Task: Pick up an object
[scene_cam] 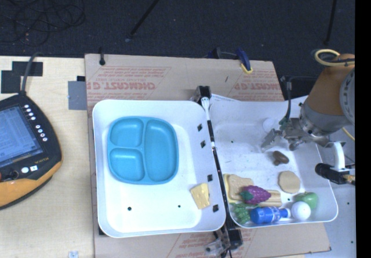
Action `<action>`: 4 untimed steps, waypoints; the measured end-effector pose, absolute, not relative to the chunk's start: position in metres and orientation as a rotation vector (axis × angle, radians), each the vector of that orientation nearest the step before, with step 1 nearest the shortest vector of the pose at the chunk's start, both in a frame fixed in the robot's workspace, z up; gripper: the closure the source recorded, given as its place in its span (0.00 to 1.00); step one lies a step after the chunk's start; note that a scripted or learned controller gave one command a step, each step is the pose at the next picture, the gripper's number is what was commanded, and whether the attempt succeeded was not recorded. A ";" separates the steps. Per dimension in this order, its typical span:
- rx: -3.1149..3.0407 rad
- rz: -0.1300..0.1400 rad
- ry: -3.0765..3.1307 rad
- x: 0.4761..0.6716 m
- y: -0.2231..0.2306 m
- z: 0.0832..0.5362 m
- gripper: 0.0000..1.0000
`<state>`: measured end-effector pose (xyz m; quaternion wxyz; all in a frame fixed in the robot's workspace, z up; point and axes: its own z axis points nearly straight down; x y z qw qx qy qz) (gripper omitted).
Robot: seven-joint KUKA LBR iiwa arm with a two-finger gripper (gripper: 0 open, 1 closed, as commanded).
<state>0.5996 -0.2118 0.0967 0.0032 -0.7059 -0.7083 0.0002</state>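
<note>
My gripper point(282, 138) hangs over the upper middle of the right bin point(243, 129), fingers spread open with nothing between them. Just below it lies a small brown lump point(280, 157), apart from the fingertips. Farther toward the front edge sit a tan round cookie point(289, 181), purple grapes point(255, 195) on a yellow slab point(233, 184), a blue bottle point(268, 215), a white ball point(300, 210) and a green piece point(310, 199).
The left bin point(116, 204) holds a blue divided plate point(142, 149) and a yellow wedge point(201, 196) near the divider. A tablet-like pendant point(23, 141) lies on the bench at far left. The arm point(330, 94) enters from the right.
</note>
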 end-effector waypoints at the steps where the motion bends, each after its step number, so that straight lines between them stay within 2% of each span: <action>1: -2.222 0.001 -2.221 0.581 -0.193 0.088 0.00; 2: -2.221 -0.002 -2.216 0.581 -0.193 0.098 1.00; 3: -2.221 -0.001 -2.214 0.581 -0.193 0.097 0.00; 4: -2.224 -0.002 -2.218 0.536 -0.206 0.088 0.00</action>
